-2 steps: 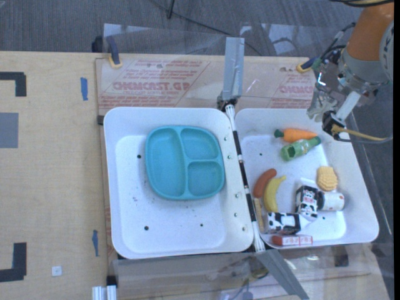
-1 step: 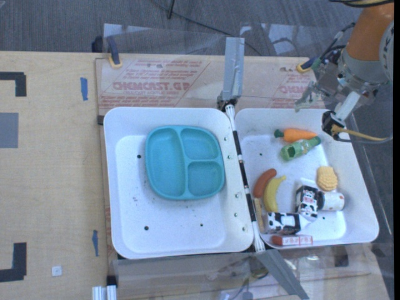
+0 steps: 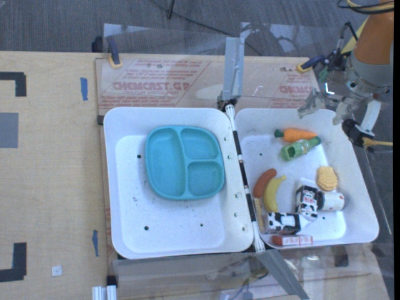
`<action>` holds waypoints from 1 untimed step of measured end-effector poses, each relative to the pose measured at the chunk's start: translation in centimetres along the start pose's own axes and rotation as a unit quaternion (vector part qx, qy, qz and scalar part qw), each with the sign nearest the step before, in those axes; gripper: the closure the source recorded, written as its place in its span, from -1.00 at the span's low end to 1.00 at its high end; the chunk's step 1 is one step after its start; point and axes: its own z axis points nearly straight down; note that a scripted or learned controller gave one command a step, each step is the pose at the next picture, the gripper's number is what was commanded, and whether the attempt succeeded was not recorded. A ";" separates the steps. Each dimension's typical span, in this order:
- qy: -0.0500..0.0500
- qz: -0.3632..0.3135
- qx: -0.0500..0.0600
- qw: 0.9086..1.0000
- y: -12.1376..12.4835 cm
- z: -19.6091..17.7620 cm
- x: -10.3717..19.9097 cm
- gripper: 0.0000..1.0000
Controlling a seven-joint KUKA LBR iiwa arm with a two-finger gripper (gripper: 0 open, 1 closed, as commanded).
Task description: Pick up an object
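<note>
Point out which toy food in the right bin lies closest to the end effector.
The carrot, at the bin's far side; the end effector hangs just beyond it.

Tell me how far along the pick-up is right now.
Nothing looks done yet. The hand is above the right bin's far edge with nothing seen between its fingers. The carrot, green bottle, banana and the rest lie in that bin. Descent, grasp and lift remain.

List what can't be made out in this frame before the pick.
- Gripper: small and blurred in the camera view; open or shut unreadable.
- Arm: cut off by the top-right edge.
- Red item: lies at the right bin's front rim, too small to identify.
- Cow toy: partly blurred, its outline unclear.
</note>
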 end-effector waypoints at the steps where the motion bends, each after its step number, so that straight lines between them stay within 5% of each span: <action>1: 0.000 -0.076 -0.003 0.997 0.3 10.4 -0.2 -1.00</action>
